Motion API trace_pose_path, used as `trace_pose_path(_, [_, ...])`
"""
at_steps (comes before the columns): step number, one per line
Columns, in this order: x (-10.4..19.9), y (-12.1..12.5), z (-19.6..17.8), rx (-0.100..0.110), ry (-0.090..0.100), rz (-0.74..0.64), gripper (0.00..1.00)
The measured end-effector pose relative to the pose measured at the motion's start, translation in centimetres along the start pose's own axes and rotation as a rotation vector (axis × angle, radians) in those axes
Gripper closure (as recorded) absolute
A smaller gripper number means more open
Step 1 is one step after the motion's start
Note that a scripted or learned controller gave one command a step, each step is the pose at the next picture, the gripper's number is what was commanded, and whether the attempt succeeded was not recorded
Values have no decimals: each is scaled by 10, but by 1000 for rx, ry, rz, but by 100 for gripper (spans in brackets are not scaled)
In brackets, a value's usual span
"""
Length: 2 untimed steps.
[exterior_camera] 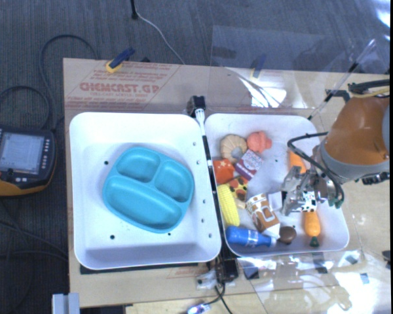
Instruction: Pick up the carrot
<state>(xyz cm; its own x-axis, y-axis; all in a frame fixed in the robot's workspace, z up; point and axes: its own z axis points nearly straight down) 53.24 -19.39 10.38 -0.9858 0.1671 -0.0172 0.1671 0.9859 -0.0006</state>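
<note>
White plastic makes up both shallow bins, set side by side across the middle of the frame on a pale board. The left bin (85, 175) carries a blue divided plate (149, 187) lying slightly askew near its centre. The right bin (275, 122) is crowded with toy food: a tan shell-shaped pastry (233, 145) and a pink-orange piece (258, 140) near its upper edge, a red-and-purple packet (247, 163) below them, a yellow corn cob (228, 203) along its left wall, a blue bottle (248, 237) lying along the lower edge, and a small brown-and-white carton (262, 213) just above the bottle. The carrot (311, 224) lies in the lower right corner of this bin, orange and roughly upright in the frame, close to the right wall. The grey arm with its orange band (357, 136) comes in from the right edge, and the gripper (300, 195) hangs over the right part of this bin, just to the upper left of the carrot, beside a black-and-white patterned item (308, 205). Its fingers are lost in clutter and cable, so whether the claw is open or closed, or has hold of anything, cannot be told. A handheld controller (18, 159) lies on the dark floor at the left edge.
</note>
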Motion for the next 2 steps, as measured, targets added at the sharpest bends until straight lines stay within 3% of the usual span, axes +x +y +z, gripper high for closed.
trace_pose_path(1, [1,-17,1,-14,-24,-345,100])
trace_pose_path(2, [15,16,-98,0,9,70,100])
